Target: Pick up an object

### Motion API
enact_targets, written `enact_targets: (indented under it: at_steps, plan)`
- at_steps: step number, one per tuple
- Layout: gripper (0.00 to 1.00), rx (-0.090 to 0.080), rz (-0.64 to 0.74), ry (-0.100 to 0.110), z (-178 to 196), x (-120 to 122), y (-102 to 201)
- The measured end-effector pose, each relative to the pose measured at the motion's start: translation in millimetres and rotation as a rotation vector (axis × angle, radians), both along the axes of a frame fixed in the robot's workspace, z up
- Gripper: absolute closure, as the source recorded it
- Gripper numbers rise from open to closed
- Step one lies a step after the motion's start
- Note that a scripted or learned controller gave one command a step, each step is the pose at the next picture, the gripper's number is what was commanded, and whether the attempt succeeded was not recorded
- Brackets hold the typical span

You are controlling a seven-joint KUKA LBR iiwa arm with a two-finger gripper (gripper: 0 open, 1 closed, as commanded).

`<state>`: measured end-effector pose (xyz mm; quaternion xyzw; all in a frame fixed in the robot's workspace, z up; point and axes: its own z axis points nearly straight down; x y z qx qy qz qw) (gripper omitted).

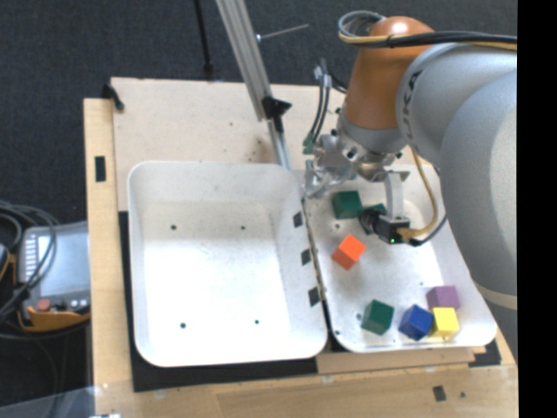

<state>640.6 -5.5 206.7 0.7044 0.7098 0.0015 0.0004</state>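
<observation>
The right bin (396, 273) holds several blocks. A dark green block (347, 204) lies near its far end, and an orange block (349, 251) sits just in front of it. Along the near edge rest a green block (378, 316), a blue block (417, 321), a yellow block (446, 321) and a purple block (444, 297). My gripper (318, 181) hangs over the far left corner of the right bin, next to the divider, just left of the dark green block. I see nothing between its fingers.
The left bin (218, 259) lies beside the right one. A slanted metal pole (248, 59) rises behind the bins. The arm's grey body (470, 120) covers the right bin's far right side. A device with cables (43, 273) sits off the bench's left edge.
</observation>
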Motion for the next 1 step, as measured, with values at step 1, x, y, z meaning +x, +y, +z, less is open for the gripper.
enact_targets:
  at_steps: [1]
  plan:
    - [1.00, 0.000, 0.000, -0.002, 24.3, 6.4, 52.1]
